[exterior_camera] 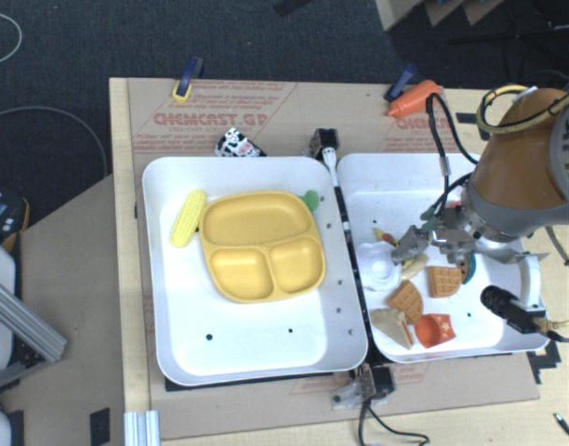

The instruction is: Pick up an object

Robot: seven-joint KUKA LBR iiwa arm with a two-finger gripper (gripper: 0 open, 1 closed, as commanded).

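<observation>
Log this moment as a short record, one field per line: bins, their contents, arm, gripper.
left bin: yellow divided tray, corn cob beside it on its left
right bin: waffle pieces, red piece, white piece, clustered near the middle
arm: reaching in over the right bin
gripper: low above the cluster, nothing seen held

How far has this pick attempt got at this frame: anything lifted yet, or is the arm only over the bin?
Done: the arm has reached over the right bin, with the gripper low above the toy food. In hand: nothing visibly; the waffle piece, the red piece and the white cup lie on the bin floor. Left: grasp one item and lift it. The yellow tray and corn sit in the left bin.
</observation>
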